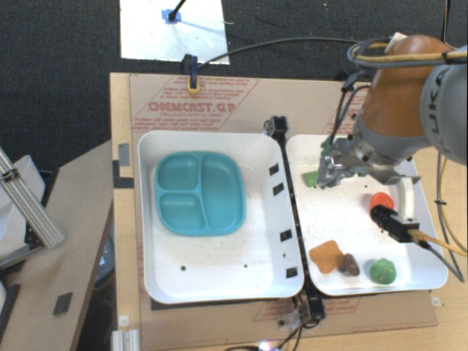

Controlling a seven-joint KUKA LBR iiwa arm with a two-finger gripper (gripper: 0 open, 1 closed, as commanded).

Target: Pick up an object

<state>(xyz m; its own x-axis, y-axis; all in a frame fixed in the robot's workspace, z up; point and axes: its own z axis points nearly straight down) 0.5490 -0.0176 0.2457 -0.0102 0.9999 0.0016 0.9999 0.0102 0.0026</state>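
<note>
Camera view, end effector (327,172) low in right bin (431,269), grip state unclear, half-hiding green object (311,178).

The gripper (327,174) looked like bare shiny metal. Left of it sat a smooth, matt teal plastic plate (199,194). Both bins (219,269) beneath it were smooth white plastic, resting on brown cardboard (219,101).
</note>
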